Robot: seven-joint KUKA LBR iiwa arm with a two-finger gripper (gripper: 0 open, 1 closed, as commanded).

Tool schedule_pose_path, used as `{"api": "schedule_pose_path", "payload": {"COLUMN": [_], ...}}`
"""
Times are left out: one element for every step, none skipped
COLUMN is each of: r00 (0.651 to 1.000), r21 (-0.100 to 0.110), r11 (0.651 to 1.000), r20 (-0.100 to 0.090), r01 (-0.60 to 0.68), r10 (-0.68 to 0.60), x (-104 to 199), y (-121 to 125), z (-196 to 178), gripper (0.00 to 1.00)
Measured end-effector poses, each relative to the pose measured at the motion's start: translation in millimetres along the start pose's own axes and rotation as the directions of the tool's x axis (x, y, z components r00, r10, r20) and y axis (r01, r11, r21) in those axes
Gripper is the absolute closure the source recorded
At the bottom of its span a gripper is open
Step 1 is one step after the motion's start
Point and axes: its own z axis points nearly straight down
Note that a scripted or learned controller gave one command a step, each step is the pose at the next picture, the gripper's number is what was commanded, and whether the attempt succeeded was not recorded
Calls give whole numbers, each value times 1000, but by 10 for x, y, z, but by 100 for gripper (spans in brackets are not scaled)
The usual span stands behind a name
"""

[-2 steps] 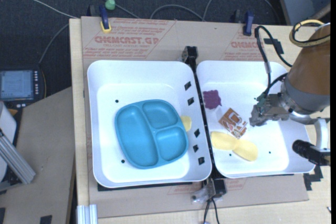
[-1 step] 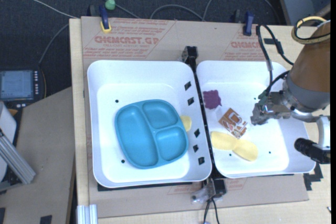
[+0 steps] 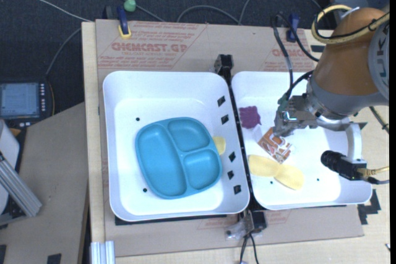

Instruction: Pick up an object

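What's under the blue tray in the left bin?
A yellow object pokes out from beneath the blue tray's right edge in the left bin. Most of it is covered, so what it is stays unclear.

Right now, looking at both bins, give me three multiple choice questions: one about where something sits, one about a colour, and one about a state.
1. Where does the blue divided tray lie?
A. in the left bin
B. in the right bin
C. on the cardboard outside both bins

2. What colour is the small soft thing near the divider in the right bin?
A. green
B. purple
C. orange

3. How does the tool stand to the red patterned packet?
A. far off, over the left bin
B. just above it, in the right bin
C. raised clear beyond the bench

Answers: 1 A, the tray rests on the left bin's floor. 2 B, it shows purple against white. 3 B, the tool's tip sits right over the packet's upper end.
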Motion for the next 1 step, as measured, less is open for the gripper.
{"api": "schedule_pose_path", "payload": {"r00": [1000], "r21": [0], "r11": [1000], "r20": [1], "r01": [0], "r10": [0], "x": [511], "y": [251], "z": [-107], "gripper": [100]}}
